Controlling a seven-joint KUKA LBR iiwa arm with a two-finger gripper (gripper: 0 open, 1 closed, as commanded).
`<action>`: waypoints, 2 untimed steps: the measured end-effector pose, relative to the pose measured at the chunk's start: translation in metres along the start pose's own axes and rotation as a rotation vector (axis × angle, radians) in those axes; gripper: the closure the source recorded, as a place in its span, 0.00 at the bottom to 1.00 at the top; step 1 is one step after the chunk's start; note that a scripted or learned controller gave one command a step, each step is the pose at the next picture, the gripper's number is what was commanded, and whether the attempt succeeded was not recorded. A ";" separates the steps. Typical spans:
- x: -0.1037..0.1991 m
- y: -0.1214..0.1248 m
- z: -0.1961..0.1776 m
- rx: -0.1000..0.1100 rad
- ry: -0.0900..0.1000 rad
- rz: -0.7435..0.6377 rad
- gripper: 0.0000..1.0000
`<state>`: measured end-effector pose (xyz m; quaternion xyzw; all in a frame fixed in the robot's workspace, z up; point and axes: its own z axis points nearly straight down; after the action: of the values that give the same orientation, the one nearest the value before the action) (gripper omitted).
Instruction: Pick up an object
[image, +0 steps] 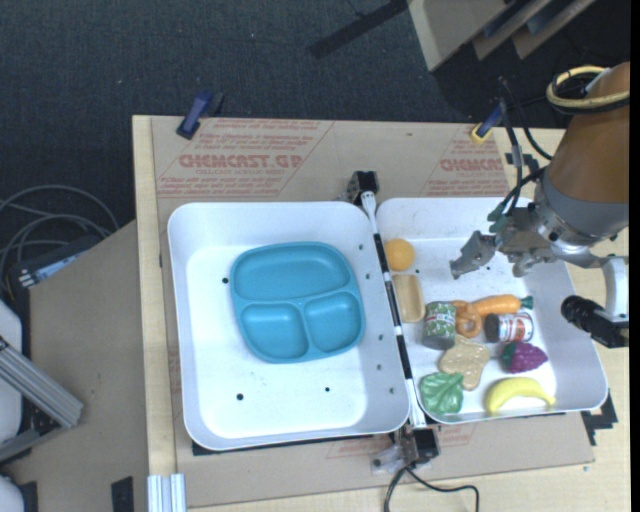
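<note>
My gripper (497, 262) hovers over the upper middle of the right bin (590, 375), with its fingers spread open and nothing between them. Just below it lie a carrot (495, 303), a small red-labelled can (510, 327) and a green-labelled can (439, 323). To its left, an orange ball (399, 253) and a beige block (408, 297) sit near the bin's left wall. Purple grapes (524, 355), a tan cookie (464, 360), a green leaf (441, 391) and a yellow banana (518, 395) lie toward the front.
The left bin (200, 330) holds a blue divided plate (298, 300). A black clamp (364, 185) sits at the back between the two bins. The arm's grey body and orange band (592, 140) stand over the right bin's far right corner.
</note>
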<state>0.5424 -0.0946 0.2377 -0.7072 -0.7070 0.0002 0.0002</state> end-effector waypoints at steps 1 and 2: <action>-0.049 0.008 0.073 0.003 0.000 0.002 0.00; -0.020 -0.001 0.138 -0.003 0.000 0.001 0.00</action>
<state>0.5416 -0.1144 0.0996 -0.7074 -0.7068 -0.0005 -0.0008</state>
